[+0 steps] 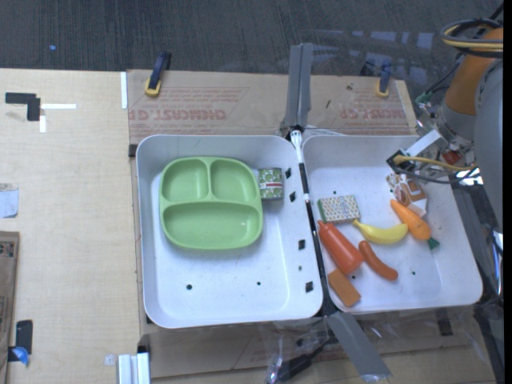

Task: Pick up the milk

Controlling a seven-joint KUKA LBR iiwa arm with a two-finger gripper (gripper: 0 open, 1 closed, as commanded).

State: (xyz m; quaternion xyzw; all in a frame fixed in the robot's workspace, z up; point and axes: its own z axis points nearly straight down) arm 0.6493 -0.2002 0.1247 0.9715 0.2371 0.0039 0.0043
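The milk looks to be the small green, white and red carton (271,183) in the left bin (232,302), standing against the right edge of the green divided plate (211,202). My gripper (405,187) hangs low at the far right of the right bin (456,290), just above the top end of the carrot (411,220). It is well to the right of the carton, across the wall between the bins. Nothing shows held in it.
The right bin holds a speckled flat box (339,208), a red pepper (341,247), a banana (382,232), a sausage (378,261) and an orange piece (344,288). A grey post (299,86) rises behind the bins' shared wall.
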